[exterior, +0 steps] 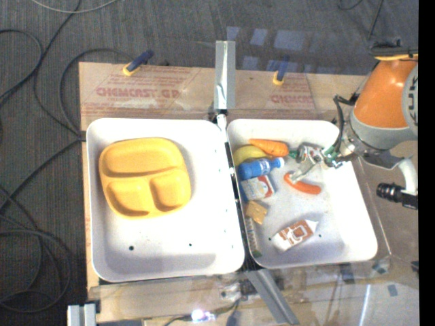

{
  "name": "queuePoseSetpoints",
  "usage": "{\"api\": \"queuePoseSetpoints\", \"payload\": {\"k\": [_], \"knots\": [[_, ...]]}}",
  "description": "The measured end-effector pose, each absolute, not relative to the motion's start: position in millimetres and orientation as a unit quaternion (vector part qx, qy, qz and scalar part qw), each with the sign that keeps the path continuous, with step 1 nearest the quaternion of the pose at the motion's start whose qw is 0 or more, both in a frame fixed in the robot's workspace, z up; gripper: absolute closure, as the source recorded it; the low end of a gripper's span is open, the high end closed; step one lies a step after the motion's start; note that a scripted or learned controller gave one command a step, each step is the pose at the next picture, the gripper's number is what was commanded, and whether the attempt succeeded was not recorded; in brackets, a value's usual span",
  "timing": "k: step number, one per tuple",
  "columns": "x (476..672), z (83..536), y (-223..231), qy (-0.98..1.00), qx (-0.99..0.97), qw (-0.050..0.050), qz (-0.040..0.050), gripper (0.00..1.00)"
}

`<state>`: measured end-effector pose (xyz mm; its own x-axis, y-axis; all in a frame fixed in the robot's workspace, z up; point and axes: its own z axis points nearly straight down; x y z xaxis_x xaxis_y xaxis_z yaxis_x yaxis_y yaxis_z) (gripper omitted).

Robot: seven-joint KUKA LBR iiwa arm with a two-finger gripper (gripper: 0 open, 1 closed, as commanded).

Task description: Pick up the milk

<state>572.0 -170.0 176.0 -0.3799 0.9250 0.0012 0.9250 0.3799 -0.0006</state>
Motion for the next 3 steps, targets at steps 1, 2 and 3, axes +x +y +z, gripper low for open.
{"api": "queuePoseSetpoints", "payload": {"k": [1, 2, 3], "knots": [[566.8, 260.2, -198.4, -0.782, -0.623, -0.001, 0.0018, 0.0], [506.5, 96.2, -195.4, -0.715, -0.699, 0.001, 0.0009, 0.0], [488.5, 90.2, -116.5, -0.633, -0.774, -0.007, -0.0041, 0.0]]}}
